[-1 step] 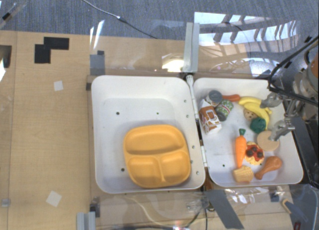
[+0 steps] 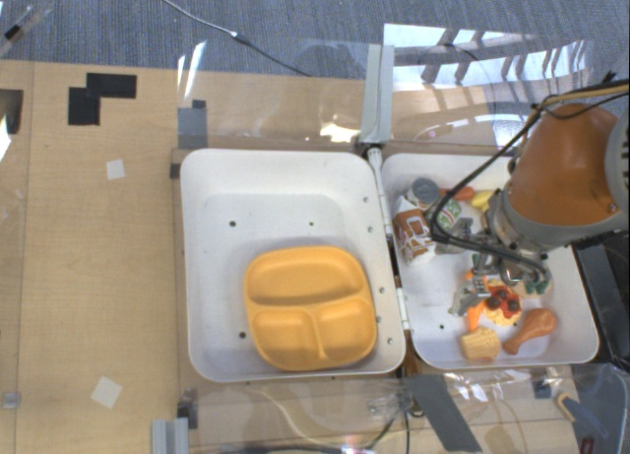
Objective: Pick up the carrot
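In the right bin point(image 2: 581, 344), a small orange piece that looks like the carrot point(image 2: 474, 317) lies near the front, pressed against a food item with red toppings point(image 2: 504, 302). My gripper point(image 2: 489, 283) hangs over the middle of this bin, just above and behind the orange piece. The arm's orange band point(image 2: 561, 171) and dark cables hide the space around it. Nothing visibly sits in the gripper.
The right bin also holds a drumstick point(image 2: 533, 329), a tan waffle piece point(image 2: 480, 346), a brown-and-white carton point(image 2: 413, 233), a green-labelled can point(image 2: 448, 214), a grey disc point(image 2: 425, 189) and an orange-red piece point(image 2: 462, 193). A yellow divided tray point(image 2: 310, 306) lies in the left bin point(image 2: 212, 245).
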Controlling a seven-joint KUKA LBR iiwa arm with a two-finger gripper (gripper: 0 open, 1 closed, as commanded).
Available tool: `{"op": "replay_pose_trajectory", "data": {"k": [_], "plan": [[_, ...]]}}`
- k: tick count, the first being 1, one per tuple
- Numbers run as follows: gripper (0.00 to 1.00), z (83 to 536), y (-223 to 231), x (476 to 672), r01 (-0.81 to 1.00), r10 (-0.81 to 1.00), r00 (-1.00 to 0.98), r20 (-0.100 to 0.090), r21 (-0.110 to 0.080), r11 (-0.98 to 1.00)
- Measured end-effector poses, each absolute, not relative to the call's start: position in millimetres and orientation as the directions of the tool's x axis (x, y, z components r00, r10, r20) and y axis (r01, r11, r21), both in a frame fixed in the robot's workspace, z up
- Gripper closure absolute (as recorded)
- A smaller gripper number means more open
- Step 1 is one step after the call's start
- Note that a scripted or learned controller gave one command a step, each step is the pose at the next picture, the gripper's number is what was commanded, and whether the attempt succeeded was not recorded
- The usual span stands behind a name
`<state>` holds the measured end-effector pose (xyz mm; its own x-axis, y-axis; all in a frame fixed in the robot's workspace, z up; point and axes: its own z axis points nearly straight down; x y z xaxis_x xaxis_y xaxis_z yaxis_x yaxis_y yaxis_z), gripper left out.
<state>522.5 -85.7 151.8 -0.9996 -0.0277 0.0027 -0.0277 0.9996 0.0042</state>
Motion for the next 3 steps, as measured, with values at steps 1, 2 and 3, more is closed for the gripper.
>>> {"op": "replay_pose_trajectory", "data": {"k": [1, 2, 3], "plan": [[0.0, 103, -94, 524.4, -0.031, -0.031, -0.999, -0.018, -0.002, 1.0], [1.0, 113, -92, 526.3, -0.037, -0.037, -0.999, -0.023, -0.003, 0.999], [1.0, 188, -36, 512.2, -0.288, -0.288, -0.958, -0.014, -0.003, 0.958]]}}
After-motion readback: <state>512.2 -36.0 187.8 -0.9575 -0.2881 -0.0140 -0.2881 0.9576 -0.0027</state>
